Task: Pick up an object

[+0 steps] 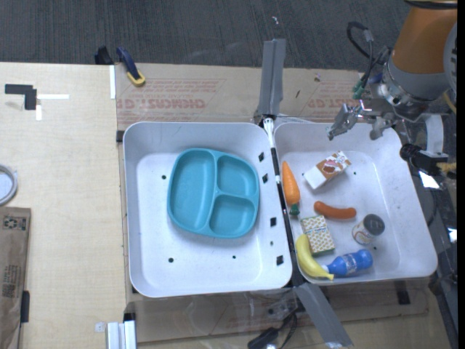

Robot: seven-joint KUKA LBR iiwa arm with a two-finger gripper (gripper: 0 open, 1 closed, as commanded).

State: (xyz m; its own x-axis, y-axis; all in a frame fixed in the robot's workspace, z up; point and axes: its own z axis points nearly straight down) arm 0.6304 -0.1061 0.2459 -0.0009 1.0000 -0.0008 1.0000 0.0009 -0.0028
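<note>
Two white bins sit side by side; the right bin (407, 217) holds a carrot (290, 184), sausage (336, 211), banana (309, 259), blue bottle (350, 263) and a small carton (328, 171). The gripper (360, 124) hangs over that bin's far rim, fingers spread and holding nothing. The carton lies nearest, just below and left of it.

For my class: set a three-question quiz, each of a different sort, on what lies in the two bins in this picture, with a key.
1. True or false: the blue tray lies in the right bin.
2. What touches the banana? A carrot; B bottle; C sausage
3. Fill in: the gripper hovers over the right bin's far ____.

Key: 1 false; 2 B; 3 rim.
</note>
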